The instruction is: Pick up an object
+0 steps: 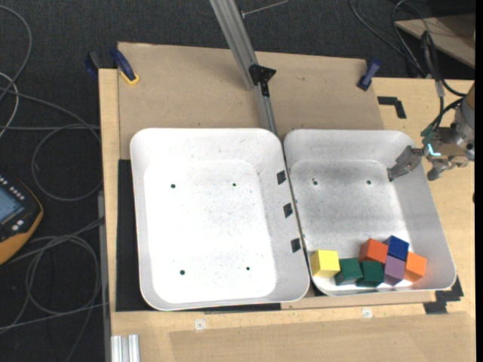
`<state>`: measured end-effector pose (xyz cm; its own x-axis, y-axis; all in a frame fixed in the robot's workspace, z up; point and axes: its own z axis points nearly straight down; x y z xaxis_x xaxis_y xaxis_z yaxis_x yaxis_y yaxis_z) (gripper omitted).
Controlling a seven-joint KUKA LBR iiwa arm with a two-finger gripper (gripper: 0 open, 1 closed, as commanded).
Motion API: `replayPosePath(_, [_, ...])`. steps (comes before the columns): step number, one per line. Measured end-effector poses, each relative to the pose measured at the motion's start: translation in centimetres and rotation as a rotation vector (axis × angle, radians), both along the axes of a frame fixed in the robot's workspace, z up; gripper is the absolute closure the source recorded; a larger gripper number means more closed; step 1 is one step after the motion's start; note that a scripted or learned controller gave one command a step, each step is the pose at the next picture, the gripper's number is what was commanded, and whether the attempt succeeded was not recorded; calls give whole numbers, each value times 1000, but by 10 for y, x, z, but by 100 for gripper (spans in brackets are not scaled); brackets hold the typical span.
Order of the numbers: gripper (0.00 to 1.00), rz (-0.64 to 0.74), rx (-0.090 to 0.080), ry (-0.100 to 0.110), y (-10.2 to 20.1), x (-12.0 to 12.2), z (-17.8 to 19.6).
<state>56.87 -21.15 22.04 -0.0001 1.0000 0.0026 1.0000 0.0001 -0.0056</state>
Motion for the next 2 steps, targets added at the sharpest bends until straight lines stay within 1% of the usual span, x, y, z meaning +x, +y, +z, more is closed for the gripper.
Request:
replayPosePath(1, [0,2,-2,-4,0,1,3])
replayPosePath(2, [0,2,0,1,9,5,-54])
